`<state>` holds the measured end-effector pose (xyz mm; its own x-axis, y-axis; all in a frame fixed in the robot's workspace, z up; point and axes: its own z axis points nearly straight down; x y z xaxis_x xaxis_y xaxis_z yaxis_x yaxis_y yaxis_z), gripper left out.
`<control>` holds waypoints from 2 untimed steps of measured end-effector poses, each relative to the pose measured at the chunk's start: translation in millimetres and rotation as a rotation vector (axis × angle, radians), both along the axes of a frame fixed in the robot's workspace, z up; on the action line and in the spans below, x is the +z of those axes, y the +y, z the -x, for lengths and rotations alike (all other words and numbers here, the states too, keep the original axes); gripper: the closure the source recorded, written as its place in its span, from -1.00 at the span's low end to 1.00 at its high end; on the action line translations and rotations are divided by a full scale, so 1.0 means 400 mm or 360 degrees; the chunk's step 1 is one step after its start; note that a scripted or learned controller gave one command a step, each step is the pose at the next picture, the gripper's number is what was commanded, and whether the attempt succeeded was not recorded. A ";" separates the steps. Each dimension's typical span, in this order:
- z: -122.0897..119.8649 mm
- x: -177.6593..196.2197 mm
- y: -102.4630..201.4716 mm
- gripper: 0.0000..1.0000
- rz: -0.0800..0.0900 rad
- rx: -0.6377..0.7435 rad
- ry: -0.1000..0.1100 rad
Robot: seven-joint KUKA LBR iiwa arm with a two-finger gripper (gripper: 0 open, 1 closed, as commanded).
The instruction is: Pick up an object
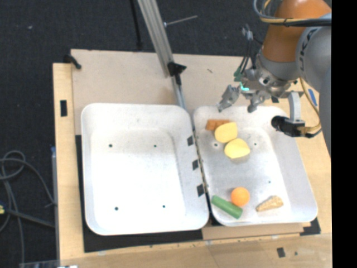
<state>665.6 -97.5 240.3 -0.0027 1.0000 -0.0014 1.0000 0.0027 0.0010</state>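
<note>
Currently we are holding the gripper (240, 100) above the far edge of the right bin (293, 172), with its two fingers (227, 100) spread wide and nothing between them. We are treating the objects in this bin as candidates: two yellow pieces (231, 140) lying touching one another near the far left corner, an orange-brown block (213, 125) just beside them against the far wall, an orange ball (240, 196) and a green cylinder (226, 206) near the front left corner, and a tan wedge (270, 204) at the front edge. The left bin (139, 166) is bearing no candidates.

To do this step well, we are recommending the nearer yellow piece or the orange-brown block, since both lie closest to the gripper. We are advising that the fingers be centred over one piece alone, as the two yellow pieces are in contact and a descent between them is likely to push both aside. We are also advising clearance from the bin wall, because the block sits close against it. The ball is likely to roll under light contact.

We are unable to make out the fingertips clearly; they are small and partly blurred. We are seeing the arm (290, 32) cut off at the right. The height of the gripper above the bin floor cannot be judged.
</note>
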 end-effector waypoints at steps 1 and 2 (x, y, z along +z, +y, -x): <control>-0.001 -0.111 -0.021 -1.00 0.0002 -0.0006 0.0006; -0.020 -0.227 -0.019 -1.00 0.0001 0.0001 0.0007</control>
<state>673.6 -105.1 149.5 -0.0035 1.0000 -0.0021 1.0000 0.0035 -0.0034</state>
